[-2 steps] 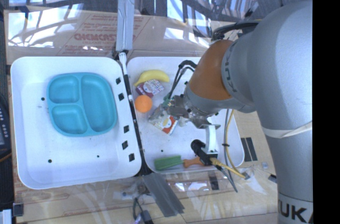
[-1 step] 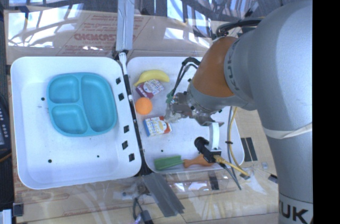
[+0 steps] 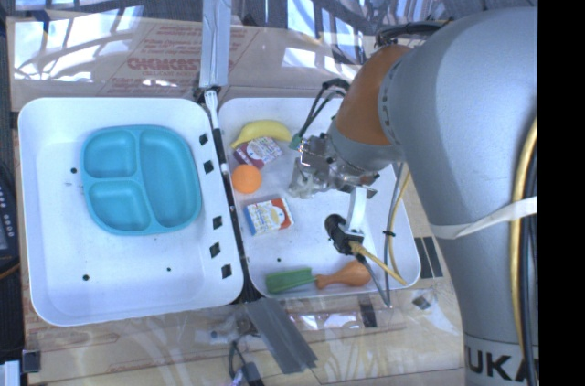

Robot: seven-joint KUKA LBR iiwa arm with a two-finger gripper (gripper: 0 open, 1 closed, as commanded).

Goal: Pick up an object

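The bench [image 3: 137,69] is a pale, brownish surface with faint red printing near its far edge and bright glare patches across the top. Two shallow white bins rest directly on it, side by side and touching along their inner edges: the left bin [image 3: 55,219] and the right bin [image 3: 407,265]. A grey bar [image 3: 215,37], possibly a bracket, lies above their seam.

Right bin [image 3: 409,270]: banana [image 3: 261,132], orange ball [image 3: 246,179], small carton [image 3: 268,216] crowd left side; arm [image 3: 430,128] blocks right. Left bin [image 3: 55,284] open around blue tray [image 3: 142,177].
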